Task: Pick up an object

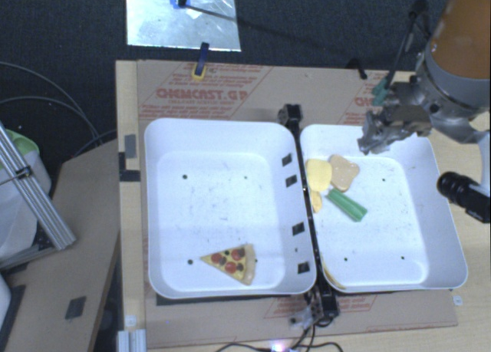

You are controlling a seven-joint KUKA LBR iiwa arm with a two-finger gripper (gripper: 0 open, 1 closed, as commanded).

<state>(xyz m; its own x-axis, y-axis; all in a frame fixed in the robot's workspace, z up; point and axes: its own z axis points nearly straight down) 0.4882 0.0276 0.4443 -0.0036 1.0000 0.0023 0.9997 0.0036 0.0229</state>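
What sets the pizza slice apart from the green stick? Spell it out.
The pizza slice lies in the left bin, near its front edge; the green stick lies in the right bin, toward its back left. The pizza slice is a flat yellow wedge with red spots; the green stick is a plain green bar. The pizza slice lies alone; the green stick lies against a tan and yellow cluster. Both lie flat, apart from the gripper.

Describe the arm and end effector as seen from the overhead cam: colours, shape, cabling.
The arm is a thick rounded grey body with a broad orange band above the wrist. The end effector is a compact grey metal assembly with a small teal part on its side. A thin dark cable loops down from above to the wrist area.
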